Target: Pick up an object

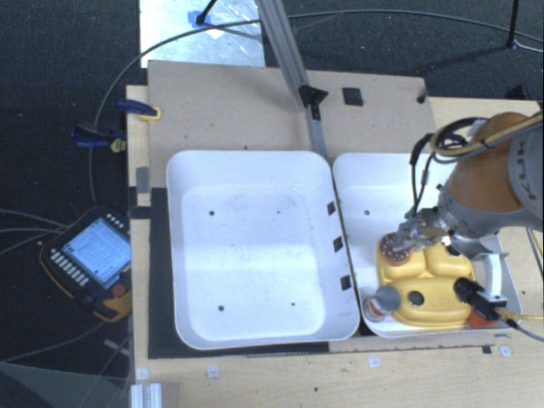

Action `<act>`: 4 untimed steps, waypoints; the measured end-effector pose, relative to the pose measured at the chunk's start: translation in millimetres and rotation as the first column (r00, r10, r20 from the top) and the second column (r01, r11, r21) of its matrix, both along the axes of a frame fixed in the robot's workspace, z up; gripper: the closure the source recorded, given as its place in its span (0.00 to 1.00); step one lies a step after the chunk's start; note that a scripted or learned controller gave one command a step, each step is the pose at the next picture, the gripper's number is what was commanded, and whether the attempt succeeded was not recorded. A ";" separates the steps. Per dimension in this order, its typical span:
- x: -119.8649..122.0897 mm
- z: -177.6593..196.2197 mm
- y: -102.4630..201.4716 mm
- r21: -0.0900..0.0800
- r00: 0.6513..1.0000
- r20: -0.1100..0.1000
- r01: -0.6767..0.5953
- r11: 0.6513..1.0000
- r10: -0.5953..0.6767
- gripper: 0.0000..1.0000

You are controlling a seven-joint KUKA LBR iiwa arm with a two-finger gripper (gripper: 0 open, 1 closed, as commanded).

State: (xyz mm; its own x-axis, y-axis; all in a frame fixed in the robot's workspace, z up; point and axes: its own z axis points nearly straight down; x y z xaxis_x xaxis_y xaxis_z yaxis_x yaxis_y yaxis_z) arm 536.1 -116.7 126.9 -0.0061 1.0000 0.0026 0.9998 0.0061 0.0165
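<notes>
The arm (497,172) comes in from the right, its orange band bent over the right-hand bin (367,185), and the tool (414,235) hangs low over that bin's near half, right at the top edge of a yellow plastic toy (425,291). From where I stand it looks close to touching the toy, though I cannot tell whether it does, and I cannot tell whether the tool is apart or together, since the wrist and cables cover it. The yellow toy lies in the near right corner of the right bin, a lumpy shape with dark round holes in it. A small round brownish piece (393,246) sits at the toy's upper left, just beside the tool, and a grey knob (387,298) lies against the toy's lower left by the bin's front wall. The left bin (183,228) stands just beside the right one on the desk (229,109). A handheld control pendant (92,255) with a lit screen lies on the dark floor to the left
</notes>
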 end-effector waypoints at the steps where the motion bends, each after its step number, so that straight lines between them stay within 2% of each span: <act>1: -3.9 45.2 3.4 -0.004 1.000 -0.012 0.001 1.000 -0.002 1.00; 2: 1.5 90.5 8.3 -0.004 1.000 -0.010 0.001 1.000 -0.001 1.00; 3: 9.4 153.4 8.3 -0.004 1.000 -0.007 0.001 1.000 -0.001 1.00; 4: 15.5 137.8 64.0 -0.001 1.000 -0.015 -0.004 1.000 0.004 1.00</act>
State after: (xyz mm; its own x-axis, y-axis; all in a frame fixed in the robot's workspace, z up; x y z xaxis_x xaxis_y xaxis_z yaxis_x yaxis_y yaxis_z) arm 551.6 -52.7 264.7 -0.0099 0.9999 0.0014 0.9999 0.0099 0.0018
